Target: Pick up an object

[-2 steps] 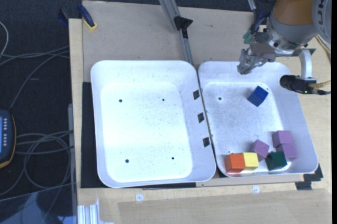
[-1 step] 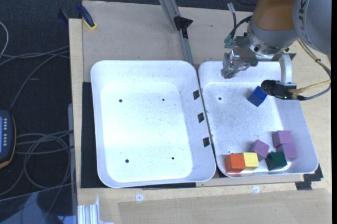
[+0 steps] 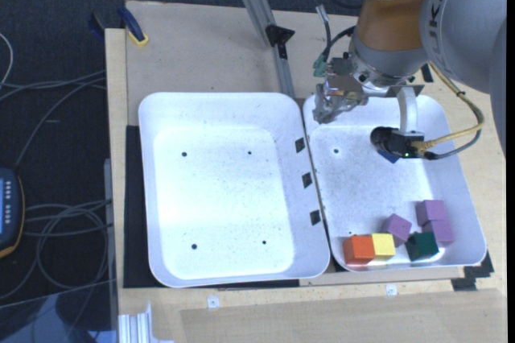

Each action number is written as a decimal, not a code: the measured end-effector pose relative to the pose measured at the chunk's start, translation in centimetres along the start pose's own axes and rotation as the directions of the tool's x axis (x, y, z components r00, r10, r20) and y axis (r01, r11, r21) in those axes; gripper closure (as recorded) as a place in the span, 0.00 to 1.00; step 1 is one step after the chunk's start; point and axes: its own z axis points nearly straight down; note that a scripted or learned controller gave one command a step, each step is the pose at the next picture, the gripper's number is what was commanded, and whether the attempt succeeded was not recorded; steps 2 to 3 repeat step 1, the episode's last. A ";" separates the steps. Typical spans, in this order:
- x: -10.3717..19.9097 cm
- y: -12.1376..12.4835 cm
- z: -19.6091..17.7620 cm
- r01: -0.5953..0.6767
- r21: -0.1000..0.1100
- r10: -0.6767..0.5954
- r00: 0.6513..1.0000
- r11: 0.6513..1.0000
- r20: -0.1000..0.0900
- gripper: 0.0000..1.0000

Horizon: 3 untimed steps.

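two white bins sit side by side on a tan bench (image 3: 201, 43). my gripper (image 3: 331, 109) hangs over the right bin's (image 3: 354, 188) far left corner, and how it is set i cannot tell. orange block (image 3: 360, 248), yellow block (image 3: 383, 245), green block (image 3: 420, 245) and purple blocks (image 3: 434, 212) cluster at its near edge.

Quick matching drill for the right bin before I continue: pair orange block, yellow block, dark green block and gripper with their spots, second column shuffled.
Things:
1. orange block
2. yellow block
3. dark green block
4. gripper

Places:
A. at the bin's far left corner, apart from the blocks
B. between the orange and green blocks
C. leftmost in the near-edge cluster
D. just below the purple blocks

Pairs: 1-C, 2-B, 3-D, 4-A
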 end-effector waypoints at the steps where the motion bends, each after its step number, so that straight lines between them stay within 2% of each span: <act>1: 3.9 -2.0 0.2 -0.002 0.001 0.002 1.000 1.000 0.001 1.00; 3: 3.9 -2.0 0.2 -0.002 0.001 0.002 1.000 1.000 0.001 1.00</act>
